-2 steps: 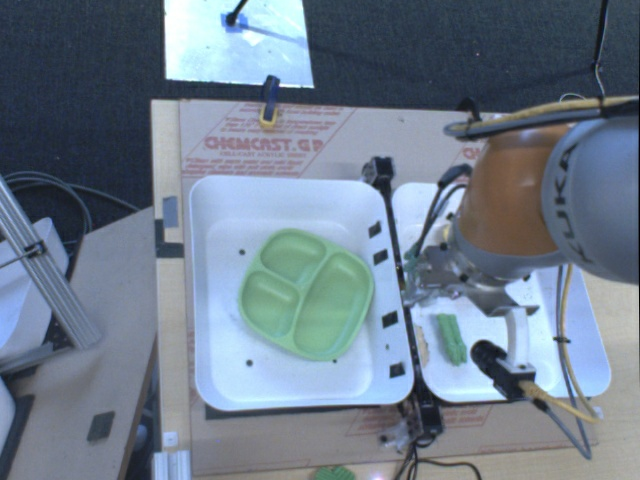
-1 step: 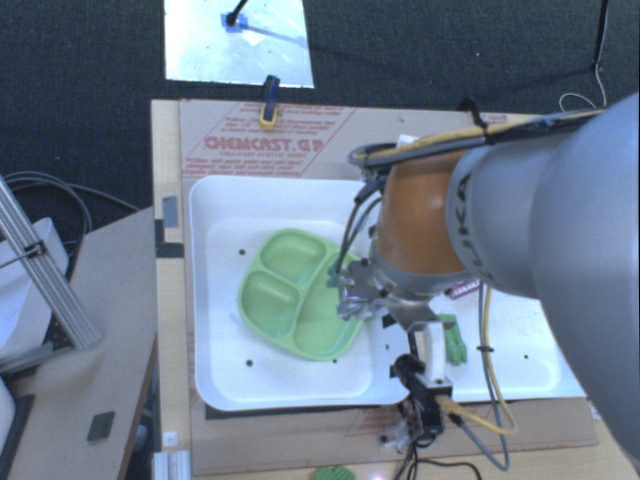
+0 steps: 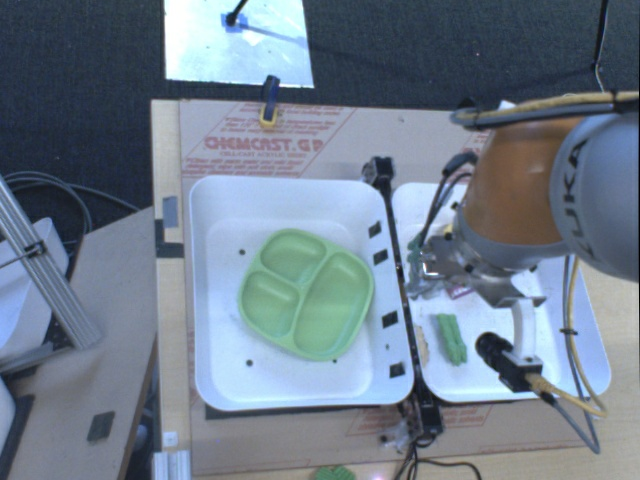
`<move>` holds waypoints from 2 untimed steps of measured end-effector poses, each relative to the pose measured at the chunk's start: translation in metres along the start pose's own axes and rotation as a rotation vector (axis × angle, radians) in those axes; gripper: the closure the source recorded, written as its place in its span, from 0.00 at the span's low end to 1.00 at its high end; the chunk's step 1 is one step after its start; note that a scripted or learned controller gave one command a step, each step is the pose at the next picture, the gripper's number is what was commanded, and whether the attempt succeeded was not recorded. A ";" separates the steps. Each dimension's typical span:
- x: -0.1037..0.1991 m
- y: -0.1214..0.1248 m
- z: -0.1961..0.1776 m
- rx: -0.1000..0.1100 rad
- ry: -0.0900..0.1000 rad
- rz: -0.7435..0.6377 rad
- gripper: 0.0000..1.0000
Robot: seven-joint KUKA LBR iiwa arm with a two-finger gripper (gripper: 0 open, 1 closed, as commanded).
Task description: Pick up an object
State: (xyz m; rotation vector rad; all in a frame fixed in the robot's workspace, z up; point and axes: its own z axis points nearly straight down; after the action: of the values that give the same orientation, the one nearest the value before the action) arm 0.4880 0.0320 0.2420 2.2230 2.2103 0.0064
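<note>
Over the right bin [image 3: 590, 368] the grey arm [image 3: 560, 188] with its orange band reaches in from the right, its wrist low above the bin's inner side. Its claw [image 3: 432, 273] is down by the divider between the two bins, largely hidden under the wrist, so whether it is apart or together I cannot tell, and nothing can be seen gripped in it. Just below the claw, on the floor of the same bin, lies a small green block [image 3: 451, 337], ridged and oblong, apart from the claw. A bit of something pinkish shows beside the wrist, too hidden to name. A black cable fitting [image 3: 505, 360] hangs off the arm near the block.

Beside it, the left bin [image 3: 215, 298] holds a pale green divided plate [image 3: 305, 293] with three compartments, lying flat near the middle. Both bins sit on a brown surface [image 3: 270, 143] printed with red lettering. A yellow and black clip [image 3: 269, 103] stands at its far edge.
</note>
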 end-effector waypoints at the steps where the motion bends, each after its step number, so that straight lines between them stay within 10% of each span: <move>1: 0.044 -0.004 0.061 0.014 0.003 -0.013 1.00; 2: 0.003 0.001 -0.025 -0.003 0.002 -0.005 1.00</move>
State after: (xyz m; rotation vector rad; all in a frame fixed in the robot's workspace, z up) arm 0.4886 0.0355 0.2667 2.2172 2.2146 0.0119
